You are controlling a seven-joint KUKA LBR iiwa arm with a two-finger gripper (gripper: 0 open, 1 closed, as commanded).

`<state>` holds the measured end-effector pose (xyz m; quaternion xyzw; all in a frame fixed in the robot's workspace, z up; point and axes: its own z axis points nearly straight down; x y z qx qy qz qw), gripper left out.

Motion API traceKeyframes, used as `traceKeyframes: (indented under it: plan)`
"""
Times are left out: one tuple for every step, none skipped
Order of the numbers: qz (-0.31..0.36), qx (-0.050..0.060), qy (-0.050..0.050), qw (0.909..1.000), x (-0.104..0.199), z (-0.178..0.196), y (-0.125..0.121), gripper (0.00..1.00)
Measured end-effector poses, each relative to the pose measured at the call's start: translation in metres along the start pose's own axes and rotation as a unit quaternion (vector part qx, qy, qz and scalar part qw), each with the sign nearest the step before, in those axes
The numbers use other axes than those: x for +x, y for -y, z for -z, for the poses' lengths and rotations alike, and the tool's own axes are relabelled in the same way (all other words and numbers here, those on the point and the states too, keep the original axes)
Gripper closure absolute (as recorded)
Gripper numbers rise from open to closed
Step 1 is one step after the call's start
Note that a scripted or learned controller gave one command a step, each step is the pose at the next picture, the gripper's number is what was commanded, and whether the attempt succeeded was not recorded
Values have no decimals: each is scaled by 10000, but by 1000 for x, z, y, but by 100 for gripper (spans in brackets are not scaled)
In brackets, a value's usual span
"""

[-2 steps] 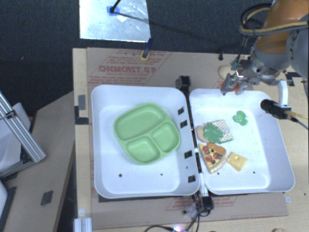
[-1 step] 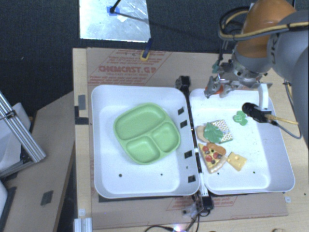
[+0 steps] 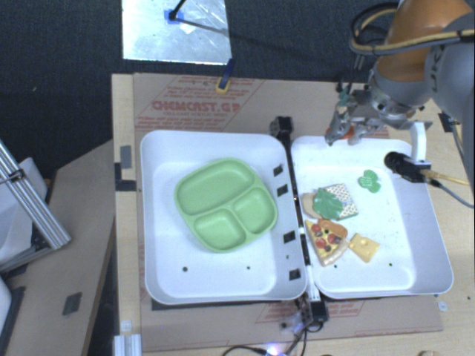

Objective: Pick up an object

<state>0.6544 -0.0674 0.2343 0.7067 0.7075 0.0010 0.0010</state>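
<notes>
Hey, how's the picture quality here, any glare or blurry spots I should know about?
In the camera view, the metal sheet at the top throws bright patchy glare; the white bins look slightly washed out; the gripper and wrist are soft and smeared; the green plate and toy food are reasonably sharp, with faint shadows.

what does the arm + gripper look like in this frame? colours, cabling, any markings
Grey arm with a rounded orange band above the wrist. Dark cables with a yellowish one loop beside the band. The gripper is a small metallic assembly with dark and reddish bits; too blurred for detail. I can make out no markings.
</notes>
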Motion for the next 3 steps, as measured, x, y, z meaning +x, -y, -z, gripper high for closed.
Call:
traceKeyframes:
  plan:
    - [25, 9, -1, 10000, 15, -12, 3, 100]
    - [-1, 6, 4, 10000, 5, -16, 7, 100]
    - [17, -3, 0, 10000, 4, 1, 0, 100]
